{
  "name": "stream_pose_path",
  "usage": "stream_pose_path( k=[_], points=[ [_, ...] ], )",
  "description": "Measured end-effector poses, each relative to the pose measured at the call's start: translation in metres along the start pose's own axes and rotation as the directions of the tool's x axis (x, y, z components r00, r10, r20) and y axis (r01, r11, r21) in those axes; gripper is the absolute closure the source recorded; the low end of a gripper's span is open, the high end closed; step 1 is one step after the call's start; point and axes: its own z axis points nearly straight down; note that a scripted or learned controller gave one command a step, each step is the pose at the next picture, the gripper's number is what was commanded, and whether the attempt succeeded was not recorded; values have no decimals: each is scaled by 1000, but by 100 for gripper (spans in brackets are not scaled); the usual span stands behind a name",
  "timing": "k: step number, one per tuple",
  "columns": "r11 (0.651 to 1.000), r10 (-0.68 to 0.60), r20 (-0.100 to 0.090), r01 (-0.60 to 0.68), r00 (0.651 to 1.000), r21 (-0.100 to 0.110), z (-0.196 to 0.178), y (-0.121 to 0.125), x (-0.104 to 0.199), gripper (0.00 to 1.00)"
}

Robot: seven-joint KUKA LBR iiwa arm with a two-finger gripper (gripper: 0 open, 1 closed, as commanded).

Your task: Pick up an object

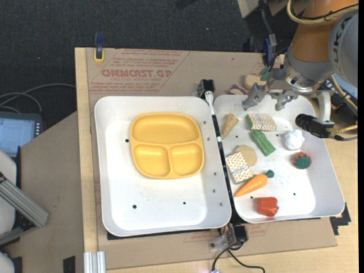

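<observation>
camera view, cardboard-topped bench [142, 73] (red print), dark carpet [85, 16] behind

Arm [321, 24] reaches in from the upper right, grey body with orange band above the wrist. Gripper [268, 100] points down and toward the left, its two fingers [252, 98] spread apart with nothing between them.

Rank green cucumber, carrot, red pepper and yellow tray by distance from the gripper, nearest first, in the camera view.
From the gripper at the right bin's far edge:
1. Green cucumber, just below it, upper middle of the right bin.
2. Carrot, lower in that bin.
3. Red pepper near the right bin's front edge and the yellow tray in the left bin: too close to call.
</observation>
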Motion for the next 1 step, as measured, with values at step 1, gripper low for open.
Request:
stream_pose_path(
  k=[1],
  points=[
    [1000,2,5,-2,1000,-7,117,-15,-37,0]
  ],
)
